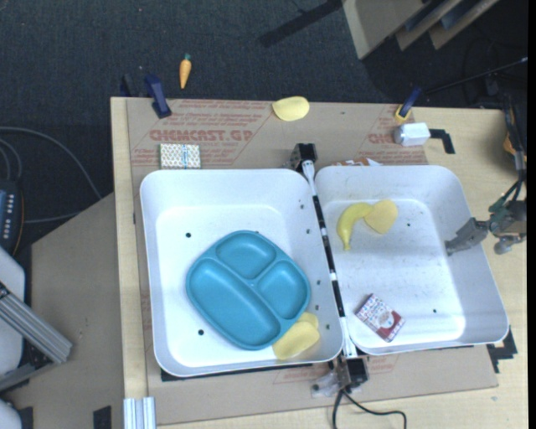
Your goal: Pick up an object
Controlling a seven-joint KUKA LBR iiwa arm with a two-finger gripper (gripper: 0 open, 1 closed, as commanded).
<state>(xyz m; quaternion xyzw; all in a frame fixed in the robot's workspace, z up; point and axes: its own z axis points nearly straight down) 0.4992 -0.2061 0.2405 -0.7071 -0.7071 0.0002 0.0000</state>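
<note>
Left bin (159, 201) has the tray (247, 289), a chip (296, 339) touching its near corner. Right bin (452, 188): banana (350, 222) touching another chip (382, 216) at the back, packet (378, 317) up front.

**A pale wooden bench on dark carpet, under soft, even light.**

Well to the left of the jaws of the gripper (481, 239), and beyond them toward the top of the view, dark blue-grey carpet (67, 67) covers the floor. The bench top (84, 276) is light wood, overlaid with a brown board (209, 134) printed in red, up and left of the jaws. Black cables (50, 159) loop over the carpet far to their left, and an aluminium rail (33, 331) lies slantwise far down-left. Pale wooden furniture (402, 25) stands above the jaws at the top edge. Shadows are faint.
</note>
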